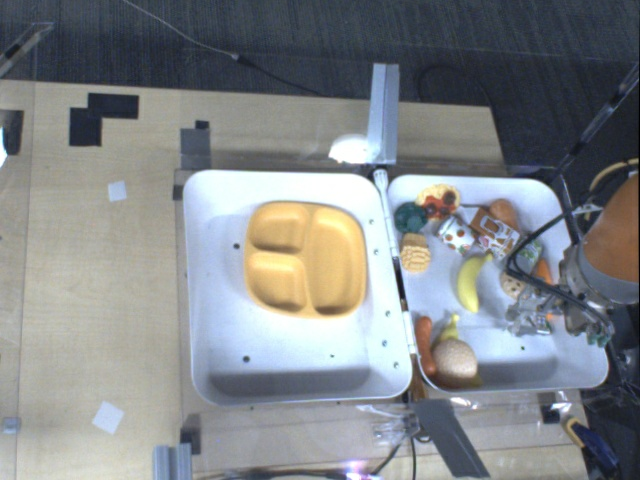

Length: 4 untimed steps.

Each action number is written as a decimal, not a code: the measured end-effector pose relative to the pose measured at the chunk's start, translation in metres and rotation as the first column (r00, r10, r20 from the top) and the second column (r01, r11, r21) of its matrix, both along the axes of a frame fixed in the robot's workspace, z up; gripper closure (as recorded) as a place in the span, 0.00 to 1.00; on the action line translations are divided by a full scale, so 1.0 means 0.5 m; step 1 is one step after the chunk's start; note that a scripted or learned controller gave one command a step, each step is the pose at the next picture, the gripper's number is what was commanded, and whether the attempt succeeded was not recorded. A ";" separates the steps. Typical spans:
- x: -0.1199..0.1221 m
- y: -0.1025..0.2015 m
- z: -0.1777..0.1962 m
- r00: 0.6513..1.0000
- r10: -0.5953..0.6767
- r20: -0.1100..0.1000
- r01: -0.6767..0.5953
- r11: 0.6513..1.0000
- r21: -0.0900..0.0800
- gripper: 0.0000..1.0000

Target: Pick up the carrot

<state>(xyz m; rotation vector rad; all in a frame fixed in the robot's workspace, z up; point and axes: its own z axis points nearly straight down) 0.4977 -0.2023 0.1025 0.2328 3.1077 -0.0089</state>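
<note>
Bins (200, 268): 2
Yellow tray (305, 258): 1, left bin
Carrot (425, 336): 1, right bin
Banana (470, 282): 1
Gripper (535, 318): jaw state unclear

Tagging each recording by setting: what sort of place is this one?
Probably a lab bench set up for robot picking: two white bins on a wooden bench, toy food including a carrot, and loose cables.

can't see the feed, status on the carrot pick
gripper low at right bin's right side, nothing seen in it. carrot by left wall, untouched. banana lies between.
</note>
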 end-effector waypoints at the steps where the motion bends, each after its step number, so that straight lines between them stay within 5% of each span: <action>1: 0.008 0.003 0.024 1.000 0.007 0.010 -0.007 1.000 -0.003 1.00; 2: 0.016 0.005 0.048 1.000 0.014 0.020 -0.014 1.000 -0.006 1.00; 3: -0.016 -0.007 -0.010 0.981 0.192 -0.017 -0.192 0.981 0.004 1.00; 4: 0.035 0.003 0.069 0.995 0.101 -0.014 -0.101 0.995 0.004 1.00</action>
